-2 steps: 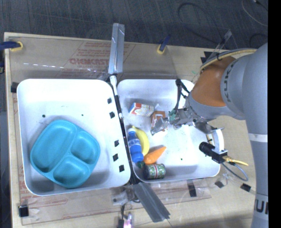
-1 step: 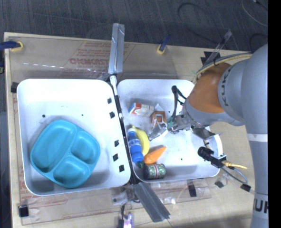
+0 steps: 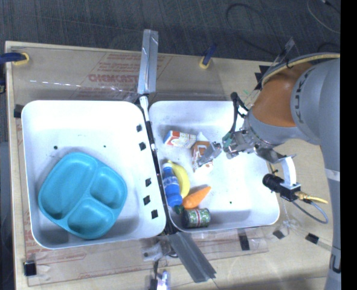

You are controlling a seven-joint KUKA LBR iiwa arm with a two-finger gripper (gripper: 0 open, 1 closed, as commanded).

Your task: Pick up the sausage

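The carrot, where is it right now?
The carrot lies in the right bin, near its front-left corner, between the banana and the can.

The sausage [image 3: 203, 146] is brownish and partly hidden under the gripper, so its pose is unclear. It lies in the right bin [image 3: 250, 213], toward the far edge, centrally.

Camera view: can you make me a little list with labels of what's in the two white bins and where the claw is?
left bin: blue divided plate
right bin, back: a small carton and a wrapped packet
right bin, left wall: blue bottle, banana
right bin, front: carrot, green can
claw: over the right bin, beside the packet
sausage: cannot pick it out for sure
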